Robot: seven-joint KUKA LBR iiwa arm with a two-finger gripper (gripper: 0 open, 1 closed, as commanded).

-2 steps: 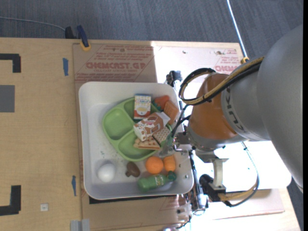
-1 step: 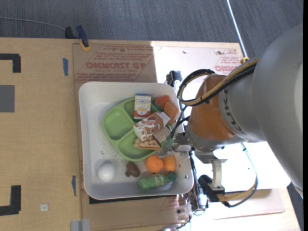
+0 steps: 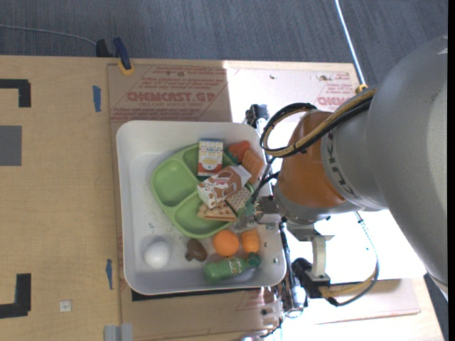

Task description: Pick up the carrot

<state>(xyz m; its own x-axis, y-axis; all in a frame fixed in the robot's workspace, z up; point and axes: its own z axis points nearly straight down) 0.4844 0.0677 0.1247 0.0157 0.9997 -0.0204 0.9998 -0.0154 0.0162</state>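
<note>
The carrot (image 3: 250,163), orange and lying tilted, sits toward two o'clock in the white bin (image 3: 131,190), at the upper right corner of the green divided plate (image 3: 169,180) and close to the bin's right wall. A small juice carton (image 3: 210,155) stands just beside it at nine o'clock, on the plate's upper compartment. Below the carrot, at about seven o'clock from it, a brown-and-white package (image 3: 224,183) and a tan cracker (image 3: 219,212) overlap one another across the plate's right side.

Further down, toward five o'clock in the bin, two round orange fruits (image 3: 227,244) lie side by side, touching or nearly so. A green bottle (image 3: 227,268) lies on its side just under them, along the bin's lower wall. A dark brown piece (image 3: 195,249) sits at nine o'clock from the fruits, and a white ball (image 3: 157,253) rests near the bin's lower left corner.

The grey arm with its orange band (image 3: 309,169) reaches in from three o'clock and hangs over the bin's right edge. The claw (image 3: 250,215) is low over the right side of the plate, below the carrot and just above the fruits; whether it is wide or narrow cannot be told, as the wrist covers it. The bin rests on a cardboard-covered tabletop (image 3: 57,190).
</note>
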